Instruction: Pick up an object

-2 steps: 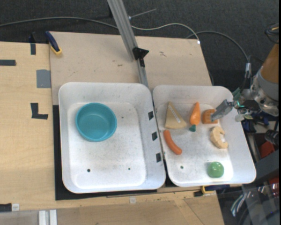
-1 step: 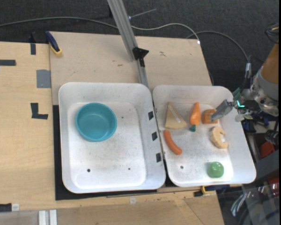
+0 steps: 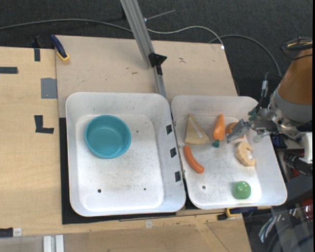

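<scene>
Green ball (image 3: 241, 189) sits nearest cam, front of right bin (image 3: 268, 196). Gripper (image 3: 237, 130) hovers low just right of carrot (image 3: 219, 127); finger state: cannot tell. Advise centring over carrot, descending straight, avoiding cheese wedge (image 3: 195, 132) to carrot's left.

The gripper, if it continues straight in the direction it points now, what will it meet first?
Probably the carrot: the gripper points left across the right bin, the carrot close ahead. Height is unclear, so it might pass over it.

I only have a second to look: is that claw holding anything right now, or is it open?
Claw: low over the right bin, next to the carrot. Whether it is open, shut or holding something cannot be told.
</scene>
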### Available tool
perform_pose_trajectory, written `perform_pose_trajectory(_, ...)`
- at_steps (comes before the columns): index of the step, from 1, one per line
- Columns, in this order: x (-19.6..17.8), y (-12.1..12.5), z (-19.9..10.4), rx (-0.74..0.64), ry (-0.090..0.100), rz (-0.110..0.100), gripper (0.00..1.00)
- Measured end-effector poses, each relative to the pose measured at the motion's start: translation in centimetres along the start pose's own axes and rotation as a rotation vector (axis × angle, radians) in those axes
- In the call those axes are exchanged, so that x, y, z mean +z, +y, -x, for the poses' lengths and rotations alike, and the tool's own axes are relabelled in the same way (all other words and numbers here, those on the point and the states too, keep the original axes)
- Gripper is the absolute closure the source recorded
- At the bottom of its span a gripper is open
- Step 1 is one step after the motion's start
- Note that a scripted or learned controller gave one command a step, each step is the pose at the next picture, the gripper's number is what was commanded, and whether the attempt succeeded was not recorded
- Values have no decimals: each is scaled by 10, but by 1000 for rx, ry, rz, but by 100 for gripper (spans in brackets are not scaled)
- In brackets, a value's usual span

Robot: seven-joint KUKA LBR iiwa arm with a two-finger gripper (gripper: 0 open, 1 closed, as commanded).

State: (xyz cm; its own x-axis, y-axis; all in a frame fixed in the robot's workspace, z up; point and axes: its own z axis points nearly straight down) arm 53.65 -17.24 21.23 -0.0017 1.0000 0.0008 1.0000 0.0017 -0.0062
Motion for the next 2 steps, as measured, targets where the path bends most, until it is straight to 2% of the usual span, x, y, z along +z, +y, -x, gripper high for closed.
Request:
perform_pose_trajectory(1,56,2,8,1,-1,4,0)
perform_pose_trajectory(2,103,15,13,0,-9,18,0)
